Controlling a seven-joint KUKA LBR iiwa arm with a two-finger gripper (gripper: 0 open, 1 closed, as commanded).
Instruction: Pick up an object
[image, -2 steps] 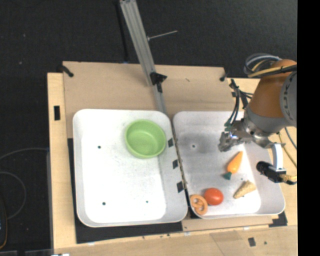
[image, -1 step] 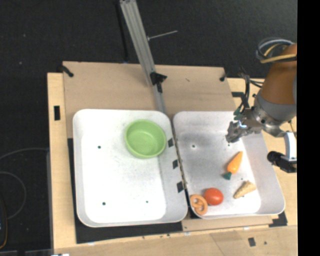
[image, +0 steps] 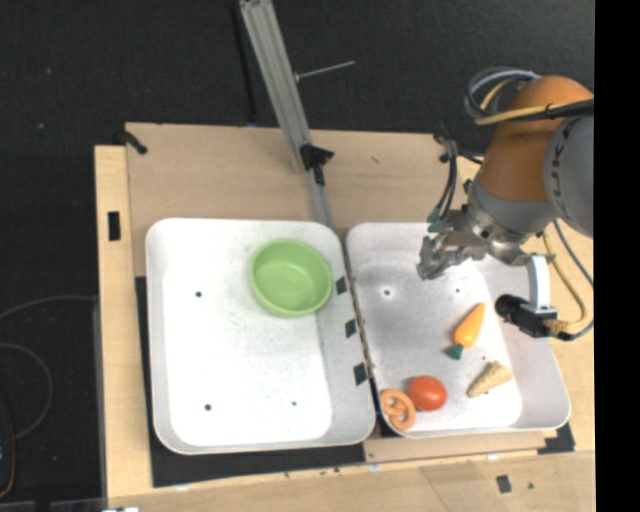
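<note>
— Hovering over the right bin's (image: 385, 245) far side, is the hand (image: 432, 262) clenched?
— Can't tell.
— And the carrot (image: 468, 325)?
— Lying nearer and to the right, apart from it; tomato (image: 428, 392) nearer still; green bowl (image: 291, 278) in the left bin (image: 200, 400).

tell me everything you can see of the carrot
The carrot is a small toy, plastic by its sheen, with an orange tapered body and a green stub at its lower end. It lies tilted on the floor of the right bin, toward that bin's right side. It touches nothing else; the gripper sits above and to its left.
</note>
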